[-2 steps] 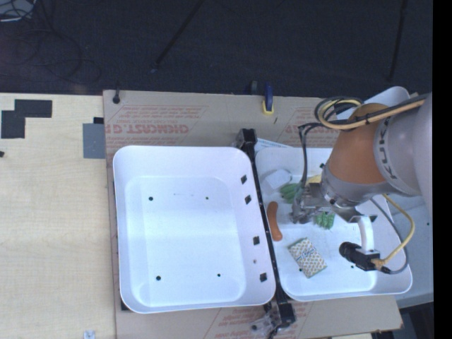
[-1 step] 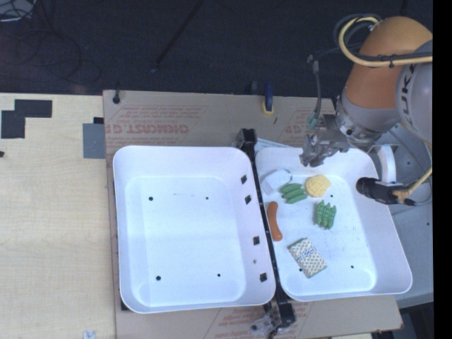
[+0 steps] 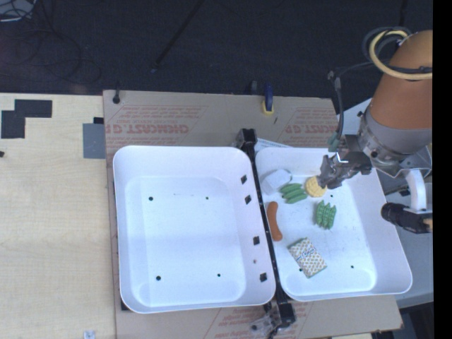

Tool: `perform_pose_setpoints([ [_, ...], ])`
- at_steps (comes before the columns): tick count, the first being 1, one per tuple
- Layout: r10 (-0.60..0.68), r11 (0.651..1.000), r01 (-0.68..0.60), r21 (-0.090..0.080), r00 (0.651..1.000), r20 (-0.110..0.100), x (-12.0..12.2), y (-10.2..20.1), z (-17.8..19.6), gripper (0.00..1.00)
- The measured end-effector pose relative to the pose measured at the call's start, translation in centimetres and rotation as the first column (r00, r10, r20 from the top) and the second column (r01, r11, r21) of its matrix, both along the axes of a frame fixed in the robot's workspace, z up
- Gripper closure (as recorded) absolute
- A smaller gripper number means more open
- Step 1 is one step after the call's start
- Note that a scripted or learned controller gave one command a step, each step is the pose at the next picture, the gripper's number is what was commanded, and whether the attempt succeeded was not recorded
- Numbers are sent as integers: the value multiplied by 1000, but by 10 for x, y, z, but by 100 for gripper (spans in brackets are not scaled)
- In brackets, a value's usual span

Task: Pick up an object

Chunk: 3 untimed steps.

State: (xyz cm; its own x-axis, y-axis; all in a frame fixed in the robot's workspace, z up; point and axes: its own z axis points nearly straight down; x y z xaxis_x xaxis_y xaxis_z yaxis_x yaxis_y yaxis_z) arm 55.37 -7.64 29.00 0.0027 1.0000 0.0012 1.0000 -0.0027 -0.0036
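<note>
My hand (image 3: 326, 181) sits at three o'clock of the small yellow knobbly toy (image 3: 313, 186); grip unclear. Probably light, stiff; pinch its middle.

The arm (image 3: 402, 83) is cut off by the right side of the frame, so its upper links go unseen. The gripper (image 3: 328, 177) hangs low over the yellow object (image 3: 313, 186), covering that object's right edge; its fingertips are too dark and small to tell apart. A pale item (image 3: 276, 179) at the right bin's (image 3: 367, 277) upper left blends into the white floor, its shape unclear. The print on the small packet (image 3: 307, 257) is too fine to read.
</note>
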Motion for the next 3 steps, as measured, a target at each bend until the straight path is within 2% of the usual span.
perform_pose_setpoints([
  [1,9,1000,-9,-2,1000,10,71,70,65,100],
  [2,4,1000,-4,0,1000,-7,-14,89,18,100],
  [3,8,1000,-8,0,1000,8,-3,132,91,100],
])
